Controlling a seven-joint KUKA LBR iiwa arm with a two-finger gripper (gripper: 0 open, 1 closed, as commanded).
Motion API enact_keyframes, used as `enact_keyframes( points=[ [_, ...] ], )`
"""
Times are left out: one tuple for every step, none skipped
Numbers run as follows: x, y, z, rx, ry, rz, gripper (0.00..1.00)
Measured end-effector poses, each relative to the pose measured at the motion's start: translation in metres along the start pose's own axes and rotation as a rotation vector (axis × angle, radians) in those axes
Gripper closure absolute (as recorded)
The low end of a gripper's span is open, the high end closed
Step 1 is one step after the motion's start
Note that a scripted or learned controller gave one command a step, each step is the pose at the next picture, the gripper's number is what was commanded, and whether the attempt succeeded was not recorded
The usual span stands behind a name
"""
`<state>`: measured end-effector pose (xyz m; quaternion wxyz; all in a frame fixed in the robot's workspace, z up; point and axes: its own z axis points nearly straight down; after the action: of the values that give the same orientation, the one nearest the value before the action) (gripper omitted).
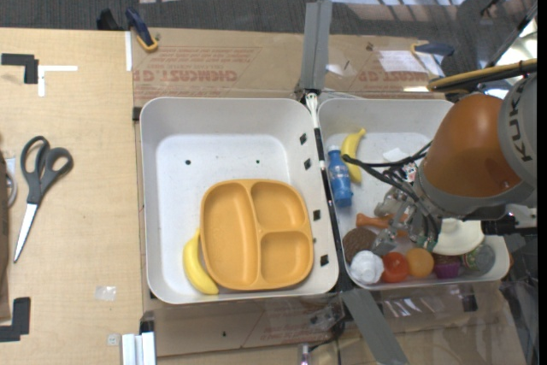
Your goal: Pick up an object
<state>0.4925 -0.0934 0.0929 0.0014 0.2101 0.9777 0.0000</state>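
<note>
My gripper (pixel 405 222) hangs low in the right bin (pixel 389 113), under the orange wrist band. Just below it along the bin's front wall lie a white ball (pixel 367 267), a red tomato-like ball (pixel 395 266), an orange ball (pixel 420 260) and a small purple piece (pixel 447 269). A brown round object (pixel 360 238) sits left of the gripper. A blue bottle (pixel 340 178) and a small banana (pixel 352 153) lie at the bin's left side. The arm hides the bin's right part.
The left bin (pixel 171 184) holds an orange divided plate (pixel 256 233) with a banana (pixel 197 267) tucked under its left edge. Scissors (pixel 36 184) lie on the bench at far left. A grey divider post (pixel 314 47) stands between the bins at the back.
</note>
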Motion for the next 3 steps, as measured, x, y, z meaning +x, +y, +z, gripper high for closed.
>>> enact_keyframes(
  points=[
    [-0.139,0.058,-0.022,0.0,-0.002,0.233,0.0],
    [-0.107,0.037,-0.004,-0.001,-0.01,0.545,0.0],
    [-0.142,0.051,-0.006,0.001,-0.001,0.619,0.0]
  ],
)
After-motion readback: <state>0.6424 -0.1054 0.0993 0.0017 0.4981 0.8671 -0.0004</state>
